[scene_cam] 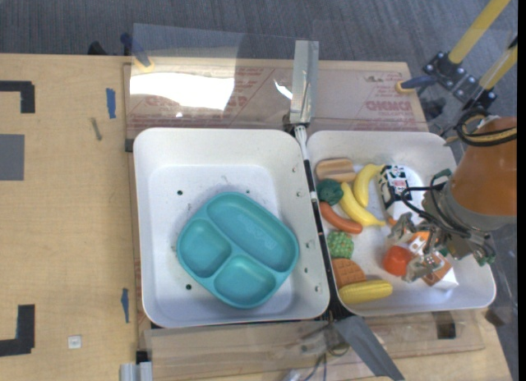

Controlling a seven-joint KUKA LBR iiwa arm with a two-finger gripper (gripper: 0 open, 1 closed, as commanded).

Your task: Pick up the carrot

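Two white bins sit side by side. The left bin (156, 207) holds a teal tray (237, 246) with three compartments, nothing in them.

The right bin (472, 289) holds the play food. The carrot (339, 218), orange with a green top, lies at a slant along that bin's left wall, its green end toward the far side. Just beyond the carrot is a hot dog (335, 167). Right of the carrot, touching it or nearly so, lies a curved banana (355, 204), and a second banana (367, 181) arcs beside that one. A small black-and-white carton (395, 184) stands further right of the carrot. Nearer than the carrot sits a green bumpy piece (340, 245), then an orange ridged piece (348, 272), then a yellow corn-like piece (366, 291) by the near wall.

The arm (491, 178) reaches in well right of the carrot, its gripper (421, 250) low over a red-orange piece (395, 261) and some white packaging (440, 277). Whether the claw is wide, narrow or holding anything cannot be told. The carrot lies apart from the gripper, untouched.
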